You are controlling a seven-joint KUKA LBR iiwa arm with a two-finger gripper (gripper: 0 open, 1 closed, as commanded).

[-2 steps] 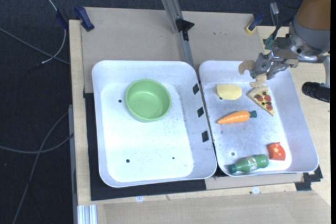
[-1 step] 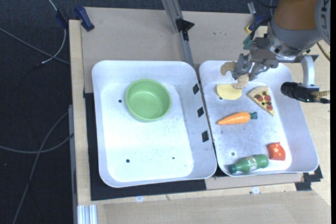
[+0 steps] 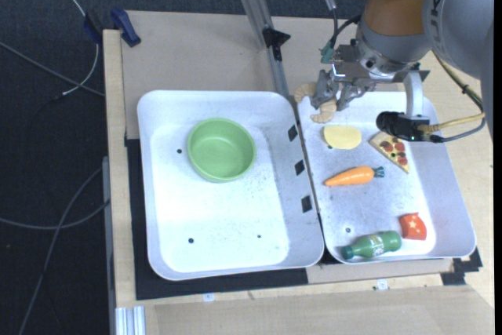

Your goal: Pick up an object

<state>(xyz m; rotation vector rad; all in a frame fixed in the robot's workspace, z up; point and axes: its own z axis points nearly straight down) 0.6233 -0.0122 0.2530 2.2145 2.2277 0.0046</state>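
Two shallow white plastic bins sit side by side on the wooden bench, the left bin (image 3: 157, 192) holding a round light-green bowl (image 3: 222, 149) toward its far half. The right bin (image 3: 459, 208) carries several toy foods: a flat pale-yellow disc (image 3: 343, 137) near the far end, a triangular pizza slice (image 3: 391, 151) just right of it, an orange carrot with a green tip (image 3: 351, 176) lying across the middle, a small red piece (image 3: 413, 226) near the front right corner, and a green bottle (image 3: 371, 245) lying on its side along the front rim. The grey arm's two-finger gripper (image 3: 336, 94) hangs over the far left corner of the right bin, just above a small tan piece (image 3: 321, 117) by the rim. Whether the pincer is released or clenched cannot be told from this angle.
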